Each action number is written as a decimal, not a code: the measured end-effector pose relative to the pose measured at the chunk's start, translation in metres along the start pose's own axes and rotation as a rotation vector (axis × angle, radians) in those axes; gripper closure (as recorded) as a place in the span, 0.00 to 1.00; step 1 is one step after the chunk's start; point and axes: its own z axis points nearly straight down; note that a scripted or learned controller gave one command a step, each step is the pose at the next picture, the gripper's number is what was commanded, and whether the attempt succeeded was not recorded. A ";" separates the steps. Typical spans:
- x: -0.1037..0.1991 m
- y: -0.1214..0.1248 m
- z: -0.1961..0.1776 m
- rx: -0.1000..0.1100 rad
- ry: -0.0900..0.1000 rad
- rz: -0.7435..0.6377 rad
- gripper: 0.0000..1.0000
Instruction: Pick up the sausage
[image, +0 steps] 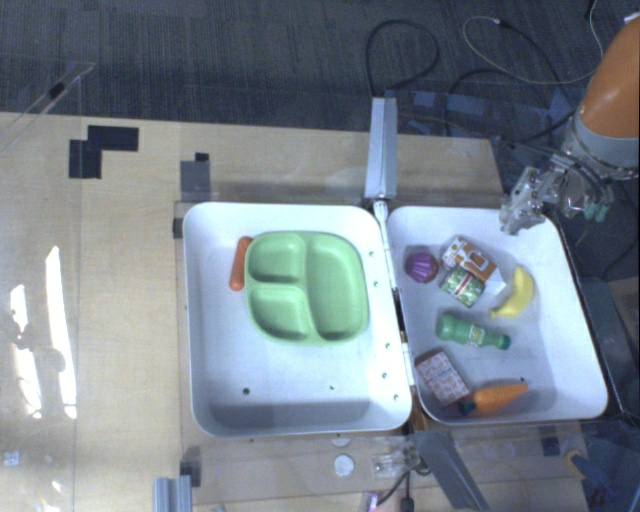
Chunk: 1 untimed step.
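Orange sausage (238, 264) lies in the left bin (210, 400) against the green tray's (306, 285) left edge, so I judge the approach unstarted: the end effector (522, 205), grip state indiscernible, hovers over the right bin's (590, 395) far corner and must cross leftward.

fixed overhead camera, slanted down, both bins (200, 330)

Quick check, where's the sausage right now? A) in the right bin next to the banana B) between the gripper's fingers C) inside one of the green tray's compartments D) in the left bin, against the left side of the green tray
D: the sausage lies in the left bin along the left edge of the green tray, outside its compartments; the gripper is over by the right bin's far corner.
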 end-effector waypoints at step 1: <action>-0.006 0.022 -0.007 -0.001 0.000 0.082 1.00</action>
